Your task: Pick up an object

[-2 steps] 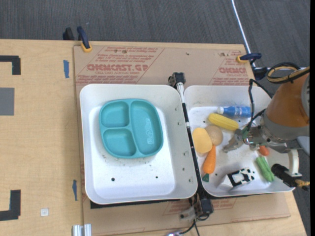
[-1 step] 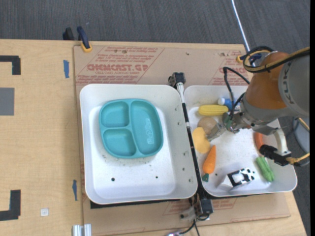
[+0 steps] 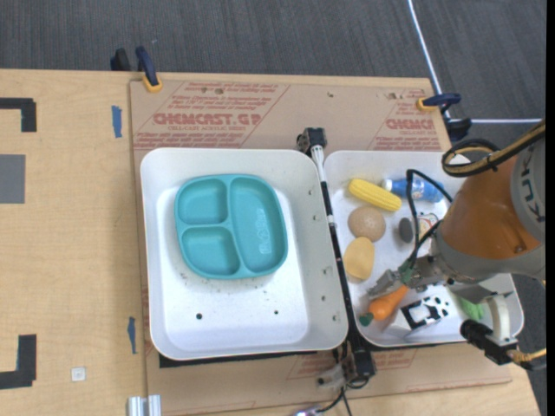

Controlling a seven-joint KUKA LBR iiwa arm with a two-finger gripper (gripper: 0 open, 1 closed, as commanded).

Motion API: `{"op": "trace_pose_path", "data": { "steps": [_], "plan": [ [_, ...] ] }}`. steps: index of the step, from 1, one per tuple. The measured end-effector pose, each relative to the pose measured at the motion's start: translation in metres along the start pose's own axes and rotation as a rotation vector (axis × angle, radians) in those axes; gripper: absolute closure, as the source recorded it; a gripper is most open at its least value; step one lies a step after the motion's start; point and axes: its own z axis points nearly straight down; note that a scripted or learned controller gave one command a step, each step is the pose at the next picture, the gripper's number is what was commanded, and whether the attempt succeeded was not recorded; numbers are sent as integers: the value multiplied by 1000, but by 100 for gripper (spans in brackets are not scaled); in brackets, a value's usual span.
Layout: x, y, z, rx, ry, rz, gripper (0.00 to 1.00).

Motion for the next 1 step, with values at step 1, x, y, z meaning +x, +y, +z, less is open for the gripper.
{"op": "trace_pose_path", "data": {
  "steps": [1],
  "plan": [
    [-1,2,-11,-8,-5,2,100]
  ]
}}
